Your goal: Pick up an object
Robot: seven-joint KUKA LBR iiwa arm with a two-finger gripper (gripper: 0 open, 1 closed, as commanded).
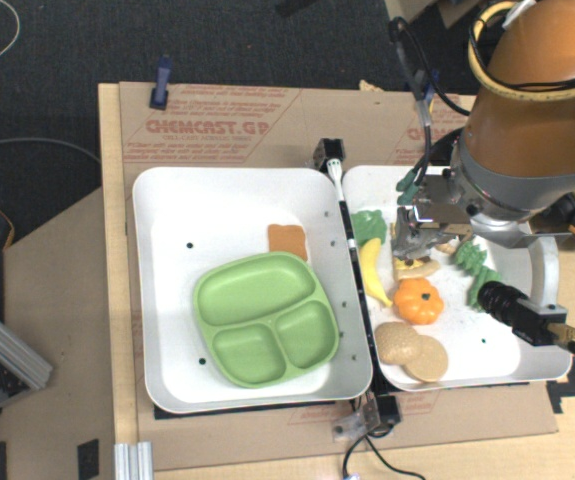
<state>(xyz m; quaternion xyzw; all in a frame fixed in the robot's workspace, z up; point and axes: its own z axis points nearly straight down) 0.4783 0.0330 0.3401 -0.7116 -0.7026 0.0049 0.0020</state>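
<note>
Ribbed orange pumpkin (418,302) (glossy), curved yellow banana (371,271) beside

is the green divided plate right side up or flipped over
Right side up. The green divided plate lies flat in the left bin, its three hollow compartments facing the camera; nothing shows in them.

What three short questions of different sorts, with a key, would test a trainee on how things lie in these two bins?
1. True or false: the green divided tray lies in the same bin as the banana.
2. Which thing lies nearest the tray? A) orange pumpkin B) small orange-brown block C) tan cookies
3. Fill in: the gripper hangs over the ___ bin as the camera sees it.

Key: 1 false, the tray is in the left bin, the banana in the right one. 2 B. 3 right.
</note>
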